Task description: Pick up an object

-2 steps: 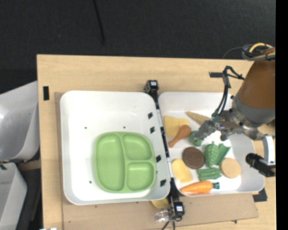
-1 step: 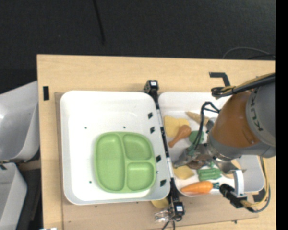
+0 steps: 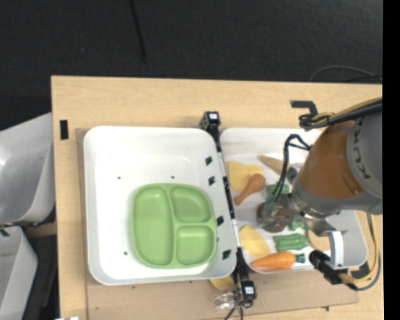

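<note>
The right bin (image 3: 250, 139) holds several toy foods: a yellow piece (image 3: 237, 173), a brown drumstick-like piece (image 3: 249, 187), a tan cone (image 3: 272, 163), a yellow piece (image 3: 255, 241), an orange carrot (image 3: 275, 262) and green pieces (image 3: 292, 241). My gripper (image 3: 275, 217) is down in the middle of this bin, just above the green pieces and right of the drumstick. The arm's orange band (image 3: 330, 165) covers the bin's right part. Whether anything sits between the fingers is hidden.
The left bin (image 3: 113, 159) holds a green divided plate (image 3: 174, 226) in its lower middle. A black divider with clips (image 3: 220, 179) runs between the bins. Cables and a black bracket (image 3: 305, 109) lie near the right bin's far edge.
</note>
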Controlling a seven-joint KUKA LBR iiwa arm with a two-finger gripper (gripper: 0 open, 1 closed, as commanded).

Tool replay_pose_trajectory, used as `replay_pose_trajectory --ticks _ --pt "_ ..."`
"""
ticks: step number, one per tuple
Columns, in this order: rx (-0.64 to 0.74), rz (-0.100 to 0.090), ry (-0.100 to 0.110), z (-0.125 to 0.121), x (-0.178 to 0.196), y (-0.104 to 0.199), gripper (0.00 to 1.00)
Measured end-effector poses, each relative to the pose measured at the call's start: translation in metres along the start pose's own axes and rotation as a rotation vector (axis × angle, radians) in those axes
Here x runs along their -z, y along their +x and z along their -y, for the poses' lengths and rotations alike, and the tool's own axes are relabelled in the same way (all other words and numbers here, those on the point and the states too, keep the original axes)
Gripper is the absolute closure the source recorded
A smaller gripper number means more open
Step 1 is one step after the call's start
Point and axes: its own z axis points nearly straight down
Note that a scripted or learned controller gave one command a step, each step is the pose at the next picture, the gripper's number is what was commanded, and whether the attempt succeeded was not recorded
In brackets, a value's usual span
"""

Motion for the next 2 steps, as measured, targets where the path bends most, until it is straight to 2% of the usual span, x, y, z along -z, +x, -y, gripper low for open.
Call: replay_pose_trajectory --ticks 1,2 --pt "0.024 -0.009 0.002 -0.037 0.092 0.107 1.0" --pt "0.016 -0.008 -0.004 -0.027 0.271 0.118 1.0"
